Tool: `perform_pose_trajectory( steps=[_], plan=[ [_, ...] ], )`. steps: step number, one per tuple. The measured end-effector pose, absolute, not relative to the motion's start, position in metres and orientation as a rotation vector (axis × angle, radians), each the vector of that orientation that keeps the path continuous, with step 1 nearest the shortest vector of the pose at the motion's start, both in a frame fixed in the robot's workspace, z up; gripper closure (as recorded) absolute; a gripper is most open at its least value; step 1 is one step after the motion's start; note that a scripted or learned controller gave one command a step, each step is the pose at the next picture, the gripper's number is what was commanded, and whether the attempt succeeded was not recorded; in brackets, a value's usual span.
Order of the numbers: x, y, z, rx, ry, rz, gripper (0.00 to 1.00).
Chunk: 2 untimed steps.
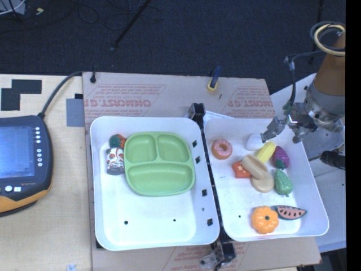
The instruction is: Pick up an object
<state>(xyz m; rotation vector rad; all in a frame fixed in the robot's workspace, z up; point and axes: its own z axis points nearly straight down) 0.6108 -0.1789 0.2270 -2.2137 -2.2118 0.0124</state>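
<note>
My gripper (284, 132) hangs over the far right part of the right bin (316, 208), open, with nothing between its fingers. Just below it lie a yellow corn cob (265, 151) and a purple eggplant (280, 157). A small white object (252, 141) sits to the left of the fingers. Further into the bin are a pink donut (221, 148), a tan bread roll (258, 167) on a red piece (241, 171), a green pepper (283, 183), an orange pumpkin (264, 219) and a watermelon slice (291, 212).
The left bin (146, 219) holds a green divided plate (158, 163), a small can (115, 160) and a green-and-orange toy (117, 141). A teach pendant (22, 157) lies on the bench at far left. A black divider (204, 168) runs between the bins.
</note>
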Motion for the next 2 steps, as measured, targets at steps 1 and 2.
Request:
perform_pose_trajectory(
  steps=[1, 2],
  plan=[
    [0.613, -0.179, 0.235, -2.219, -2.22, 0.002, 0.0],
    [0.621, -0.182, 0.178, -2.215, -2.219, 0.007, 0.0]
  ],
)
